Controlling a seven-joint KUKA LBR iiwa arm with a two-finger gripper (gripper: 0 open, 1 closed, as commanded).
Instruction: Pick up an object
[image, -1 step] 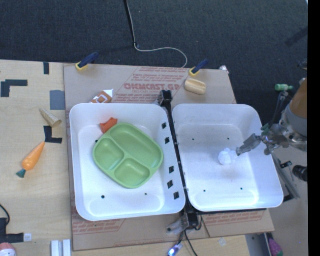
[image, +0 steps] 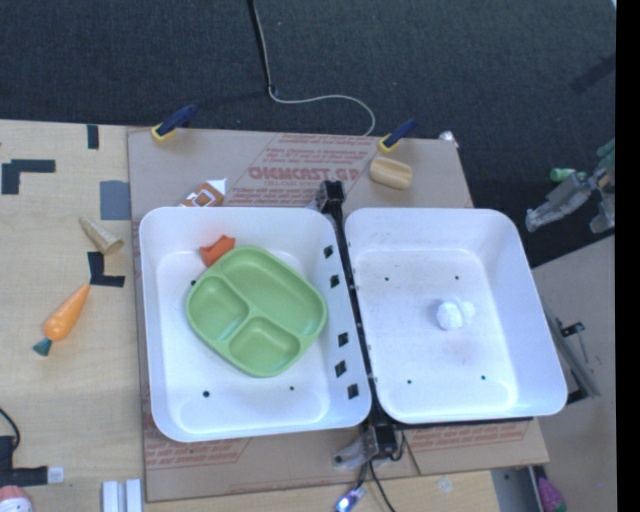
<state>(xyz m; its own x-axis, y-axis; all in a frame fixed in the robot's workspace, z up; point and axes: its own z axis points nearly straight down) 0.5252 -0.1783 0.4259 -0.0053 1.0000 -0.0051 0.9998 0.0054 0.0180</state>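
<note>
The bench is seen from a single fixed camera mounted above it, directed downward at a slant. Both bins are taken in whole: the left bin (image: 160, 400) and the right bin (image: 520, 385) are set side by side near the middle of the frame. A cardboard sheet (image: 290, 165) beneath them and the wooden bench top (image: 60, 400) at left are included, and dark floor (image: 130, 55) is shown along the top. The scene is viewed from moderate distance.

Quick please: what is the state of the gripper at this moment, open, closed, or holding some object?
Gripper: at the right edge, outside the bins, holding nothing visible; open or closed cannot be told.
</note>
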